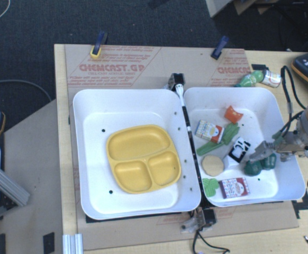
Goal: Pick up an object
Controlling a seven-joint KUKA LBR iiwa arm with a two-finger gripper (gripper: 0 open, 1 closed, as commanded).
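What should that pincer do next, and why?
Probably dip a little and close. The pincer sits low in the right bin, right beside a dark green toy, with nothing visibly held, and the toy looks like the closest thing to grab.

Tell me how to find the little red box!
Look in the right bin, the one full of small things, not the one with the yellow tray. Go to its front edge, beside a light green piece. The red box lies flat there, the only red thing bearing a white label.
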